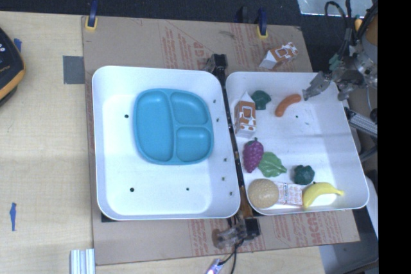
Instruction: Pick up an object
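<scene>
The grey arm enters from the right edge of the camera view and sits low over the far right corner of the right shallow white bin (334, 138). Its two-finger gripper (327, 88) points leftward and slightly down; two dark fingertips (313, 91) spread apart with nothing between them, so it stands open and holds nothing. The tips hang just right of a small orange sausage-shaped toy (288, 104), near it but apart.

Inside the same bin, a dark green broccoli piece (261, 99) lies left of the sausage, with a small white and brown carton (245, 116) against the left wall. Below these sit a purple bunch of grapes (253, 154), a light green leafy piece (272, 164), a second dark green piece (304, 173), a tan round bun (262, 193), a flat white packet (289, 194) and a yellow banana (320, 193) along the near wall.

The left shallow white bin (115, 138) holds a light blue divided plate (173, 126). Another small white and brown carton (280, 55) lies on the cardboard beyond the right bin.
</scene>
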Controlling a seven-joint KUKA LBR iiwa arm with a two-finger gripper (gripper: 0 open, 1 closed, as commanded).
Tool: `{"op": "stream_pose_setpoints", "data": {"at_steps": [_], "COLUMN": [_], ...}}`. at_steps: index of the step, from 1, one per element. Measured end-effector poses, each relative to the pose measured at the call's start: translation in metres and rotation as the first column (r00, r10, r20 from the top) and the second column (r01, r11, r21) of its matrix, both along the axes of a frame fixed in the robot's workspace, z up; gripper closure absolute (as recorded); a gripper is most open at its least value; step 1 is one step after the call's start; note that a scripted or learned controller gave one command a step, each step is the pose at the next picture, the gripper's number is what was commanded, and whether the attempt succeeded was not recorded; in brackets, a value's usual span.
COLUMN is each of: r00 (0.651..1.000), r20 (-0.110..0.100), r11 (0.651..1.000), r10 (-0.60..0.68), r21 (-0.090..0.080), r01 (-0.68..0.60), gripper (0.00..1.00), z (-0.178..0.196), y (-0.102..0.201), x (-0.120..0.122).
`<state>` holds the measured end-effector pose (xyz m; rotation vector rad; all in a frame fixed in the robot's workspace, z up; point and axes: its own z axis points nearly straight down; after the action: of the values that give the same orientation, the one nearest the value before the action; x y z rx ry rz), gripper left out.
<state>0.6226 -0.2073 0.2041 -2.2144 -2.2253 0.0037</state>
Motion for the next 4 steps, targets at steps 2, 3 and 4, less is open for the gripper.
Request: {"op": "stream_pose_setpoints", "data": {"at_steps": [2,3,4], "r00": [1.000,1.000,1.000], "r20": [-0.002,-0.003,0.002], "r11": [1.000,1.000,1.000], "r10": [0.002,-0.001,-0.002], "r21": [0.000,0.001,-0.001], "r01": [-0.002,0.001,0.002], "gripper": [0.00,0.00,0.00], "z": [-0.087,-0.112,-0.017], "y": [0.055,0.042,0.028], "x": [0.034,0.033,-0.069]}}
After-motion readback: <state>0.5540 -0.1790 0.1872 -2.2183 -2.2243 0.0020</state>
